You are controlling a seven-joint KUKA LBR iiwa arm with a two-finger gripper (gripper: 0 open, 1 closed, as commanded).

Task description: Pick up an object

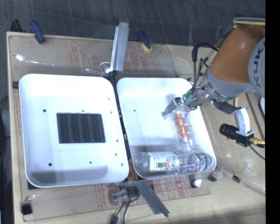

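Lying along the right bin's (144,90) near wall is a clear plastic bottle (172,163). Another clear bottle with an orange insert (183,129) is sitting just behind it, its top end touching the gripper (177,104), whose finger state I cannot tell.

Both bins are plain white: the left bin (37,97) carries a dark grey ribbed mat (80,128) striped with darker grooves, and small black dots speckle its floor, while the right bin (144,97) holds two clear plastic bottles — the smaller bottle (183,129) shows an orange-red label, the larger bottle (173,163) a label with green, white and a touch of red. The arm (235,55) is orange above a grey wrist, over a pale brown bench (70,55) printed with faded red lettering. Blue clamps (36,31) sit on the bench's far edge — against dark grey carpet.
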